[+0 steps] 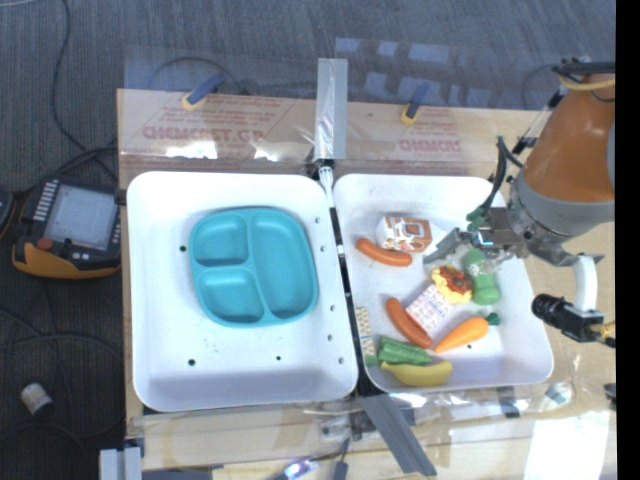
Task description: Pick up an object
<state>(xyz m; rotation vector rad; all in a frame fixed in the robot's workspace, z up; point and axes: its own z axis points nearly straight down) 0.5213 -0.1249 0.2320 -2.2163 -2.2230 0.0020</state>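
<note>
While hovering over the right bin (520, 368), the arm is facing these hazards;
Claw: the claw (470, 243) is hanging with its fingers spread, gripping nothing; one metal finger (443, 246) is reaching out to its left;
Nearest target: a small yellow-and-red toy (452, 282) and a green piece (485, 288) are lying just below the claw, touching each other;
Crowding risk: the printed packet (430, 310), carrot (463, 333) and red sausage (408, 322) are sitting tight below; closing fingers are likely nudging neighbours rather than gripping one;
Slip risk: rounded toys are probably squirting out of a shallow pinch;
Left of claw: the snack pouch (404, 233) and orange sausage (384, 255) are lying apart, looking easier;
Far left: the blue divided plate (252, 265).
</note>
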